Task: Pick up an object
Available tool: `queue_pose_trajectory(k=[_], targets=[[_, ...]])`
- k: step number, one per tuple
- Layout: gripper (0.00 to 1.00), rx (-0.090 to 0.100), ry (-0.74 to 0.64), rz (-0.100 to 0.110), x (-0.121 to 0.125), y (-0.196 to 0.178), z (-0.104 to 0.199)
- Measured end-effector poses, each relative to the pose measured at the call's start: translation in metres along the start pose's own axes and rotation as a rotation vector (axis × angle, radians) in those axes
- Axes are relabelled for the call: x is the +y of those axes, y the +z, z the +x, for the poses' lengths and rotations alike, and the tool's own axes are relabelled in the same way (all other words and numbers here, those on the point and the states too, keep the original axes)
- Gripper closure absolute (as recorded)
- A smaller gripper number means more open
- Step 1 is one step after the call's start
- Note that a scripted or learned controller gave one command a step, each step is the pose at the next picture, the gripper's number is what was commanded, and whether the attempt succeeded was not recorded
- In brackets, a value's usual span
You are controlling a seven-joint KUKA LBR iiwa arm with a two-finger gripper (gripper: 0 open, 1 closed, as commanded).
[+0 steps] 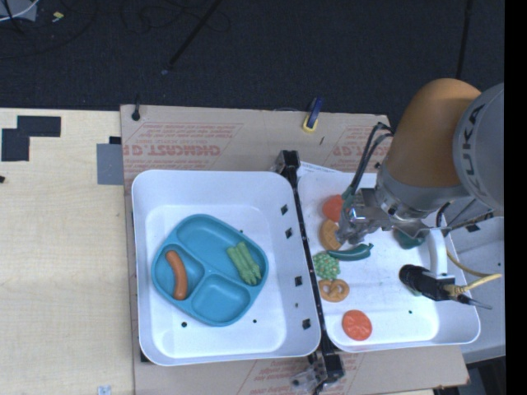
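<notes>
The end effector hangs low over the left part of the right bin, its metal body pointing down among the toy food there. Whether it is open or closed cannot be told from this slant, and nothing can be seen held in it. Just below it lies a dark green curved piece, so close that the two may be touching. A red piece sits just beside the end effector towards the bin's far edge, and an orange piece lies at its left. Nearer the camera come a light green bumpy cluster, a brown pretzel and a red tomato. A teal item lies under the arm. The left bin holds a blue divided plate with a sausage and green beans. Both bins rest on the tabletop.
</notes>
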State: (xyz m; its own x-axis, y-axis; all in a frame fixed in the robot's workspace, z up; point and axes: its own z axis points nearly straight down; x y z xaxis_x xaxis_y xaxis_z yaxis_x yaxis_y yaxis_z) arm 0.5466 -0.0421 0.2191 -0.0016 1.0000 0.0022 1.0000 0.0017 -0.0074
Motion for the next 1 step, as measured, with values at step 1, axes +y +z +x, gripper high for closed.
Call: queue_pose_trajectory(k=[1], targets=[[1.0, -0.001, 0.004, -0.004, -0.0148, -0.0156, -0.001]])
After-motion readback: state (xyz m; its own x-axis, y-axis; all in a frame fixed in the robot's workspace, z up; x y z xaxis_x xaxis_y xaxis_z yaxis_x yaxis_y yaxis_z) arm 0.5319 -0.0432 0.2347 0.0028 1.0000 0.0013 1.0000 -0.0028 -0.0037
